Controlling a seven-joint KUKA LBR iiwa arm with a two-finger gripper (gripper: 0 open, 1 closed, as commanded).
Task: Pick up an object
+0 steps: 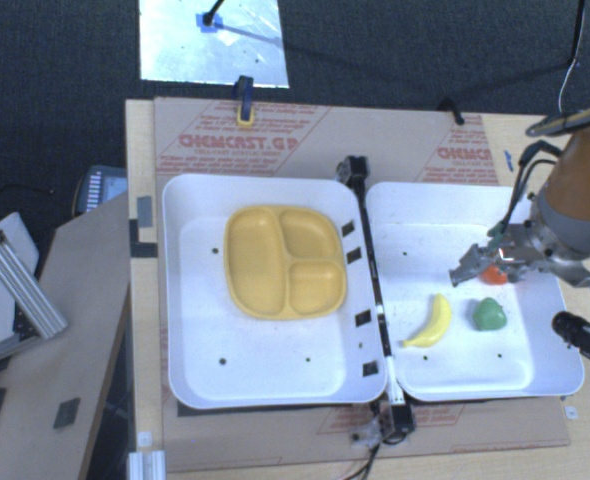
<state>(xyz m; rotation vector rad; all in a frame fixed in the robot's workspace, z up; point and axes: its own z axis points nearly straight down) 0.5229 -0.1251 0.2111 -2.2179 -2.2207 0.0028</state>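
The pincer (478, 265) hovers low in the right bin (415, 380); whether it is spread cannot be told. An orange-red object (494, 276) lies just beside it, a green one (489, 315) nearer the camera, the banana (430, 323) leftward, lying diagonally.

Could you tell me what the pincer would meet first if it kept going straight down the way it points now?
Probably the small orange-red object right beneath the pincer, then the floor of the right bin. Depth is hard to judge from this slanted view.
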